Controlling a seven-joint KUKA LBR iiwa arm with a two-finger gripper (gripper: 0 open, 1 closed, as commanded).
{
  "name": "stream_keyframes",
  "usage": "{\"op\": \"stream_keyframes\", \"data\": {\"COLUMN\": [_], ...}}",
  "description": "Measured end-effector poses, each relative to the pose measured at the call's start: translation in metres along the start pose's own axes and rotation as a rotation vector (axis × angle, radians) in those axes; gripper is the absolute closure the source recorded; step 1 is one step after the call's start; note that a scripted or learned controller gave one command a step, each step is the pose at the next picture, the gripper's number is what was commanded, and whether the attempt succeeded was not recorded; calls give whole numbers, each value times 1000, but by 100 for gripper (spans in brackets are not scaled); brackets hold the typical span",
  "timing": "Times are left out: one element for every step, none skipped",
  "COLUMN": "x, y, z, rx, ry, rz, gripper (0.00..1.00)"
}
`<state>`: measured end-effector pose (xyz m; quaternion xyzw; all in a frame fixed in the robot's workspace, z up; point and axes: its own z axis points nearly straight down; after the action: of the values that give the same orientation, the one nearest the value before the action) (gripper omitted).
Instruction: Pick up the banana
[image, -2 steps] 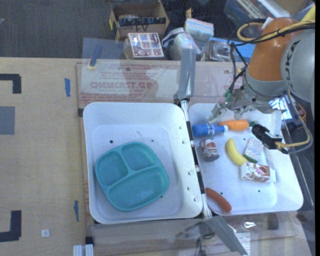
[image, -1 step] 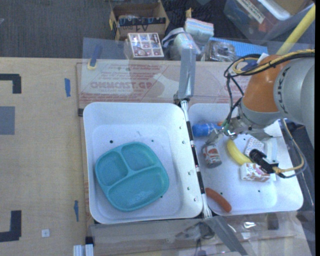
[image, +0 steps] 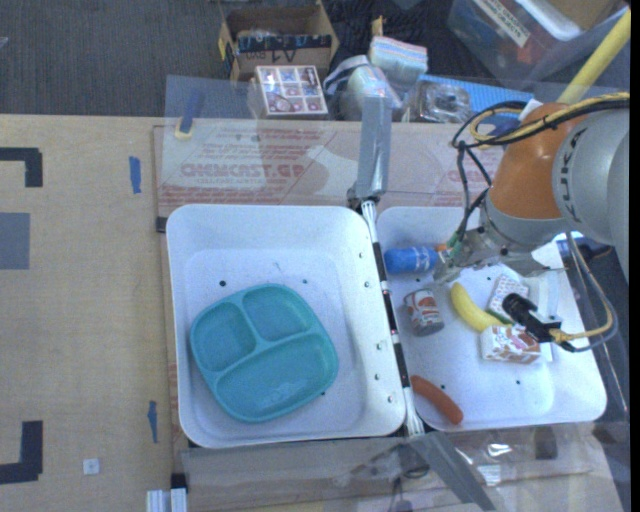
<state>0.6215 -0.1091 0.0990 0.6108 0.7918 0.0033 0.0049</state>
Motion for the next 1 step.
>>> {"op": "stream_keyframes", "data": {"x": [0], "y": [0], "z": [0], "rx": [0], "ry": [0], "rz": [0], "gripper": [0]}}
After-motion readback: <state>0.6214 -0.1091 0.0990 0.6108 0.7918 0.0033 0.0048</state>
